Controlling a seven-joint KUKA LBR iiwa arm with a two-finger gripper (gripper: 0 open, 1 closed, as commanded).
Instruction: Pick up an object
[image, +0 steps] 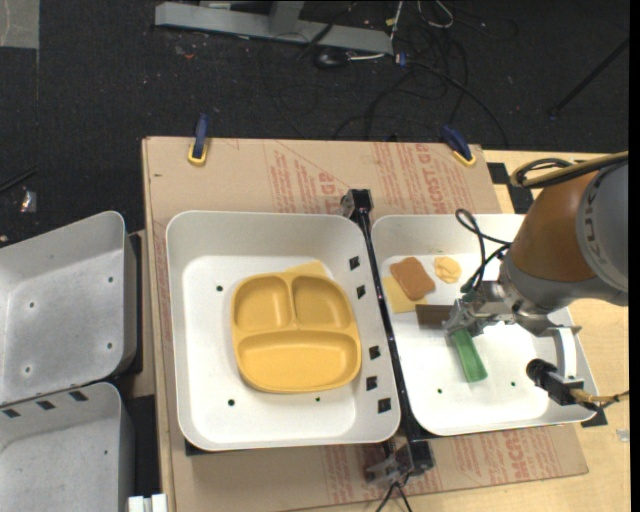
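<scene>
Running across the cardboard (260, 170) under both bins: red print, upside down from this side and too broken up to read with any certainty. Clamping the cardboard's far edge: two blue clips (199, 140), one towards each far corner.

Reaching in from the counter's right edge: the arm (560, 250), bending down over the right bin (500, 425). Hanging low at the middle of that bin: the jaws, sitting right at the far end of the green block (468, 357) and seeming to touch it. Not possible to tell whether apart, together or clamped on anything, with the wrist covering them.

Lying flat on the right bin's floor, just nearer than the jaws and pointing towards the near edge: the green block. Lying towards the same bin's far left corner: a tan block (411, 278), with a small yellow piece (447, 268) just beside it on the right. Peeking out just left of the jaws: a dark piece (432, 316), partly covered.

Sitting in the middle of the left bin (180, 240): a yellow tray (295, 335) with three compartments.
</scene>
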